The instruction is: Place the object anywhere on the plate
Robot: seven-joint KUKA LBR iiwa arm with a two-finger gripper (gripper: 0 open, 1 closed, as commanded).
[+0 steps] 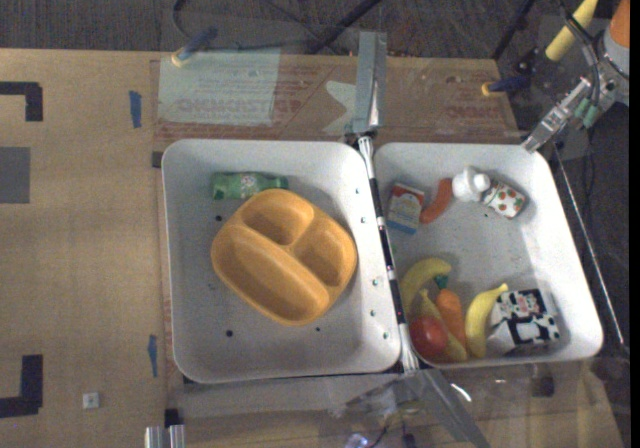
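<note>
An orange three-compartment plate [285, 254] lies tilted in the middle of the left bin [190, 266], with nothing on it. A green packet [248, 184] lies just behind it against the bin's far side. My gripper [560, 118] hangs at the far right corner of the right bin [570, 266], above its rim and well away from the plate. Nothing is visible in it.
The right bin holds several toy foods: a red-and-white carton [404, 207], a white strawberry-print bottle [490, 192], two bananas [424, 276], a carrot [450, 311], a red fruit [428, 336] and a cow-print carton [525, 321]. A metal divider [380, 236] separates the bins.
</note>
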